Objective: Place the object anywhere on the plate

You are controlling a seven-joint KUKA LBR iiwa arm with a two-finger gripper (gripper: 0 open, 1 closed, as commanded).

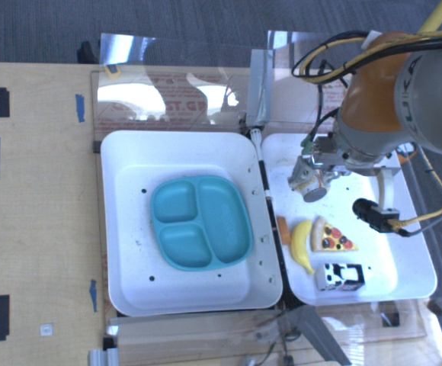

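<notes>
We see the teal plate (201, 222) bare in the left bin (122, 166), so nothing is placed. Banana (302, 244), pizza slice (332, 238) and carton (341, 276) lie in the right bin (411, 273). The gripper (311, 183) hovers above them; we cannot tell its opening, probably holding nothing.

One camera looks down from above the bench (30, 204) at a slant, far enough back to take in both white bins side by side. The claw (310, 183) hangs right of the middle. The left bin (122, 166) lies to the claw's left, across the divider, and takes up the middle of the view. The right bin (411, 273) sits under and beyond the claw. The arm (392, 90) comes in from the upper right, behind the claw. Grey floor (168, 6) runs along the top edge, past the bench's far side.
</notes>
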